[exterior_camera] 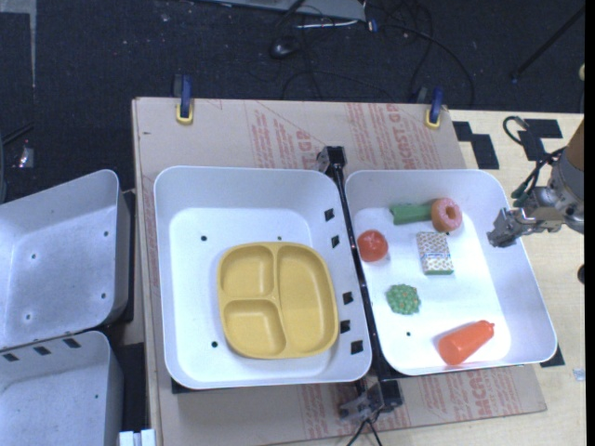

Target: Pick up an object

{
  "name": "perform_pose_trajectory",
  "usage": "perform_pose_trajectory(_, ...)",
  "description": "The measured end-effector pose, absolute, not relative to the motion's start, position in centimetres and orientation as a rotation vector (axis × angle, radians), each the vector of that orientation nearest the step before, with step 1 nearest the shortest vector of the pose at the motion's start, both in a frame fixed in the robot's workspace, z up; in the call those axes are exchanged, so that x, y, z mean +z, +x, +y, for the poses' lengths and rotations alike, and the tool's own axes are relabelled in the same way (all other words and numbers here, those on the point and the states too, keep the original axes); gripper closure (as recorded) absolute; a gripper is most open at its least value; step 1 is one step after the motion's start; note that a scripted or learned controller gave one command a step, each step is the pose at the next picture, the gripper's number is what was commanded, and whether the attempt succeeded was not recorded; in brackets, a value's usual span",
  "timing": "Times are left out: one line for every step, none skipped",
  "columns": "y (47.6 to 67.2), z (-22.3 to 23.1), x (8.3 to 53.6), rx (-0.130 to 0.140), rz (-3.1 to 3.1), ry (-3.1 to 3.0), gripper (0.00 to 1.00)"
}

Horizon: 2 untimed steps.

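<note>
The bench board (279,137) is carrying two shallow white bins, lying side by side with their inner rims touching. The left bin (186,212) is holding one item — a yellow divided plate (277,299) with three compartments, sitting flat near the bin's middle.

The right bin (521,286) is holding six small objects, one of each kind:
- one orange carrot-shaped piece (465,341), lying near the bin's front right corner, its tapered end pointing up and right;
- one green bar (410,214), lying flat at the back;
- one pale speckled block (434,253), sitting near the middle;
- one pink-and-orange ring doughnut (447,215), touching the right end of the green bar;
- one red tomato-like ball (372,245), sitting close to the bin's left wall;
- one green knobbly lump (403,299), sitting in front of the block.

The arm is reaching in from the right, and the gripper (503,230) is hanging over the right bin's right wall, with nothing seen between its fingers; how far they are spread cannot be told. The doughnut and the speckled block are lying nearest to it, to its left and apart from it; the carrot piece is lying well in front of it.
</note>
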State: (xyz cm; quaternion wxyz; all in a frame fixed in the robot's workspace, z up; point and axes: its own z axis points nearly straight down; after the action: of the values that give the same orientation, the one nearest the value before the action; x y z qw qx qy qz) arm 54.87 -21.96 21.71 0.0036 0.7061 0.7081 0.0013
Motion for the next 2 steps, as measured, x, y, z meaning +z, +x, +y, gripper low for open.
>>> perform_pose_trajectory(55.0, -22.0, 24.8, 0.002, 2.221, 2.214, 1.0)
perform_pose_trajectory(56.2, -16.4, 23.5, 0.002, 2.231, 2.214, 1.0)
